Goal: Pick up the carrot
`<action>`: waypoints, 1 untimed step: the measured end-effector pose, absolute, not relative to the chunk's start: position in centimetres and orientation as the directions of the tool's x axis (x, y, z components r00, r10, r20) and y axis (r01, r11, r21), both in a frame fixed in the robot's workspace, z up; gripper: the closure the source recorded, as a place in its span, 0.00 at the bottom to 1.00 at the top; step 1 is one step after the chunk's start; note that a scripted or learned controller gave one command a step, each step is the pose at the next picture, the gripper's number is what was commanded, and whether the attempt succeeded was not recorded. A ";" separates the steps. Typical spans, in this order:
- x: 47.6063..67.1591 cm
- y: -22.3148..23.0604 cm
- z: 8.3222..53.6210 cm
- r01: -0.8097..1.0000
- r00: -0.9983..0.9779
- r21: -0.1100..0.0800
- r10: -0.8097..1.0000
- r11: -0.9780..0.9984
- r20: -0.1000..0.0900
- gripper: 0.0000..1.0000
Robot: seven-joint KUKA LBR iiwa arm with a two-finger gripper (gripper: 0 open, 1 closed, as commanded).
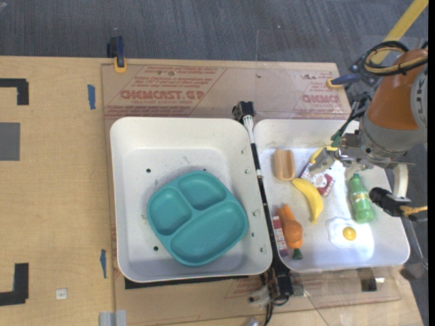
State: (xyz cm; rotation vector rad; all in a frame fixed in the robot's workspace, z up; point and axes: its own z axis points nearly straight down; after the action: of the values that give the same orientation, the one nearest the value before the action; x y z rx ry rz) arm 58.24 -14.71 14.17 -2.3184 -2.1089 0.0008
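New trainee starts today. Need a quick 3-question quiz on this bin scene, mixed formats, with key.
1. True or false: the carrot lies in the same bin as the teal plate.
2. Which item lies nearest the carrot? A) hot dog B) banana C) green bottle
3. Fill in: the fried egg lies in the ___ bin.

Key: 1 false, the carrot is in the right bin, near its left wall. 2 B. 3 right.
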 end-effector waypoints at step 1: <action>48.7 -10.3 15.7 1.000 -0.024 -0.004 1.000 0.024 0.003 0.00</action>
State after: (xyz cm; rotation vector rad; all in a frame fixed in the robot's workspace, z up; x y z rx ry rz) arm 48.66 -10.35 15.74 -2.1909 -2.2452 0.0016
